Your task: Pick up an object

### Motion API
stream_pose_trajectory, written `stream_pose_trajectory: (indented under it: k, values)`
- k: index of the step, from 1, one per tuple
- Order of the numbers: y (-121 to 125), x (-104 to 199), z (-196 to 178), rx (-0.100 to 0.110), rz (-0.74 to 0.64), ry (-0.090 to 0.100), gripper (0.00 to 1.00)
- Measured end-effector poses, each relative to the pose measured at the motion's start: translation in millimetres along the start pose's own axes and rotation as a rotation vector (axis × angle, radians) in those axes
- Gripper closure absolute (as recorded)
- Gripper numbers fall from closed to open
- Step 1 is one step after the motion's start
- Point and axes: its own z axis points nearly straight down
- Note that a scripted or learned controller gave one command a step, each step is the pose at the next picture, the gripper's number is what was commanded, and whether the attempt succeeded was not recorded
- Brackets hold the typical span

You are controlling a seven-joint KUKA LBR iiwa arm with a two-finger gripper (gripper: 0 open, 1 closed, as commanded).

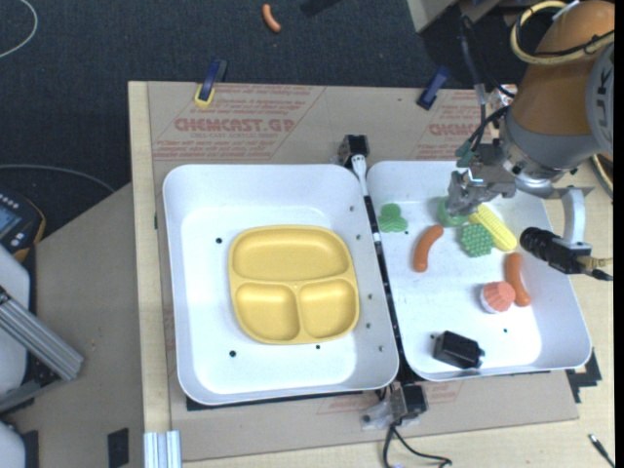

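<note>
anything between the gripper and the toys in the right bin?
Nothing visible. The gripper hangs right over the right bin's far end, beside the corn and a green toy. The orange sausage lies apart with open floor around it.

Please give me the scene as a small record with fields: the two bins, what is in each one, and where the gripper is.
left bin: holds a yellow divided plate
right bin: holds toy food and a black block
toy food: green broccoli piece, orange sausage, corn cob, green piece, second sausage, pink-orange piece
gripper: over the far part of the right bin, near the corn cob
outside the bins: small orange piece on the dark floor
</note>
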Motion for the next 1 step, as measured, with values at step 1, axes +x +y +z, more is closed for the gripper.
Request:
stream_pose_trajectory:
  k: [1]
  values:
    - [8.1,-1.0,-2.3,-0.002,-0.002,-0.001,1.0]
